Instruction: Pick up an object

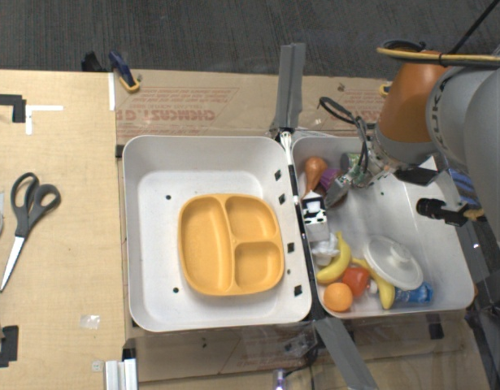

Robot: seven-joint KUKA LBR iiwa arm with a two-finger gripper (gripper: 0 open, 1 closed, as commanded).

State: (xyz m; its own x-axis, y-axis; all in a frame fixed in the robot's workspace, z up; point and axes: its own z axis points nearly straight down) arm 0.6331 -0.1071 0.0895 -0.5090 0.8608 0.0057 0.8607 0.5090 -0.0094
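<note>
**benchwatcher:** So, camera view: the gripper (341, 187) is down in the right bin (445, 254), near its far-left corner. Honestly can't tell what state it's in, too dark and small. Right beside it on the left sits a brownish pear-shaped thing (315, 169), and a black-and-white block (313, 210) lies just toward the camera from it.

**kuka_fan:** What's the risk?

**benchwatcher:** My guess: that corner's cramped. Bin wall and divider sit right there, so the gripper could bump the rim or nudge the pear thing away instead of catching it. The banana (337, 260) is farther toward the camera, its long axis running diagonally, one end toward the orange ball (337, 297), the other up toward the block. Crossways approach would slip off the curve. The yellow tray (231, 244) is well off to the gripper's left in the other bin (144, 218).
</note>
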